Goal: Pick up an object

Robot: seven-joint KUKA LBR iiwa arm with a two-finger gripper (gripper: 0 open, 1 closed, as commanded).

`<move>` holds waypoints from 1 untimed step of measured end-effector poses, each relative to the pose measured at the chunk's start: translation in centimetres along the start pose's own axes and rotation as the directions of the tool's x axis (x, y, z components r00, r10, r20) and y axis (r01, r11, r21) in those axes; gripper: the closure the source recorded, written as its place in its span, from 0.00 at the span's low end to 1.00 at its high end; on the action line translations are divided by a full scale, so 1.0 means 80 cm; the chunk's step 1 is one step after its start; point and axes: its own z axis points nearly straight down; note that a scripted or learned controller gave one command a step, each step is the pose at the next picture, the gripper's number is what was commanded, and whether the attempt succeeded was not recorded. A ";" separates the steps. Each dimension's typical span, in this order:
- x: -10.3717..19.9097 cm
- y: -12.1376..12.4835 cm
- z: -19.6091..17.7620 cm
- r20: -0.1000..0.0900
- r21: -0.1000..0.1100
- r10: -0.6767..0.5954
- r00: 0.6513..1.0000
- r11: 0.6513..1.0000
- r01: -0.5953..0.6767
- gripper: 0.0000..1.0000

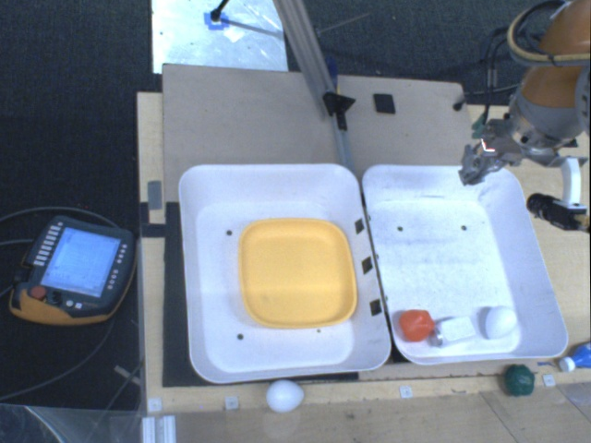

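The right bin (434,247) holds three small things along its near edge: an orange-red object (415,325), a small white and grey piece (452,330) and a white egg-shaped object (499,321). A yellow square plate (297,271) lies in the left bin (208,247). My gripper (476,169) hangs over the far right corner of the right bin, well away from the objects, with nothing seen in it.
A white egg (284,396) rests on the bench in front of the left bin. A dark green ball (519,379) and a blue-tipped item (574,362) lie by the right bin's near corner. A teach pendant (72,268) sits at the far left.
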 end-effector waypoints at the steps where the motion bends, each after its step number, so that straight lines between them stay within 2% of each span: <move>1: 0.000 0.002 -0.067 0.000 0.000 -0.001 1.000 1.000 0.001 1.00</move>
